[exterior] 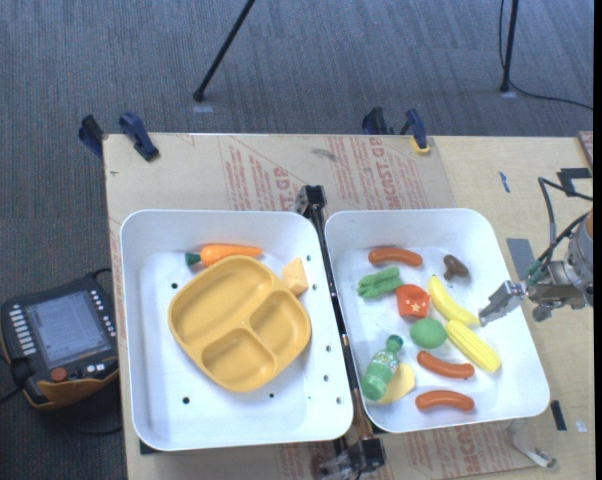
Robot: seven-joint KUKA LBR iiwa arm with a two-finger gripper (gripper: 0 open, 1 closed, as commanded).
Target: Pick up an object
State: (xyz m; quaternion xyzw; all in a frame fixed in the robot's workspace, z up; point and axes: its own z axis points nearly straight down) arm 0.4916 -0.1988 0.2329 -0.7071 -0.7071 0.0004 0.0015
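Observation:
The right bin (516, 268) holds several toy foods: a red sausage (395, 257), a brown piece (455, 265), a green pod (379, 284), a red pepper (413, 301), a banana (451, 303), a green lime (428, 333), a corn cob (472, 345), two more sausages (446, 366) (444, 401) and a green bottle (382, 366). My gripper (501, 303) hangs over that bin's right rim, just right of the banana and corn, with nothing seen in it.
The left bin (141, 268) holds a yellow divided plate (239, 321), a carrot (226, 253) and an orange wedge (296, 276). A teach pendant (56, 338) lies left of the bench. Blue clamps (136, 133) grip the far edge.

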